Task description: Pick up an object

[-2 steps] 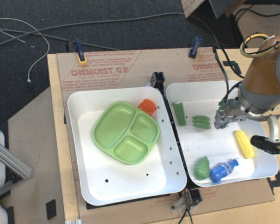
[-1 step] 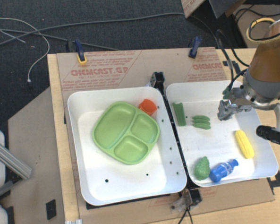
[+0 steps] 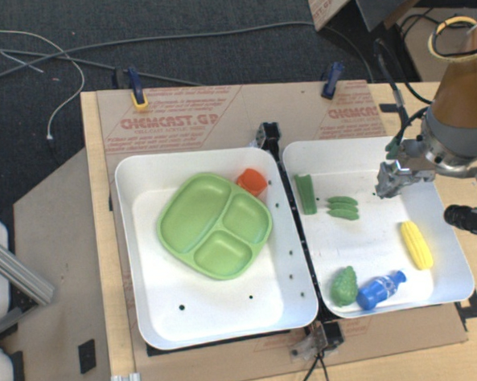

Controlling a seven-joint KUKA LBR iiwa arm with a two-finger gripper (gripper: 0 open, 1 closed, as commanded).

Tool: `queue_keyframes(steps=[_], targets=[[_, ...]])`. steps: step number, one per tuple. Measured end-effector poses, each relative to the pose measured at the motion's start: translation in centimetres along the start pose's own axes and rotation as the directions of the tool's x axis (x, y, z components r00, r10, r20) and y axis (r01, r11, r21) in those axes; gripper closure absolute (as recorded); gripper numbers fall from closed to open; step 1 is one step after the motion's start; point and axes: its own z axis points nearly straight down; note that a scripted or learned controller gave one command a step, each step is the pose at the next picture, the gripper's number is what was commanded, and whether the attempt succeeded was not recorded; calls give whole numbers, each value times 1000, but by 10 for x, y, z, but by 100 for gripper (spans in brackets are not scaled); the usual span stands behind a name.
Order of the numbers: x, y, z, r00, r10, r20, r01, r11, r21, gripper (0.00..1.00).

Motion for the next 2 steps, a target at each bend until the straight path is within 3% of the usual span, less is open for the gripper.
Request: queue_keyframes(steps=[2], targets=[[103, 2, 13, 1000, -5, -4, 5, 1000, 8, 100]])
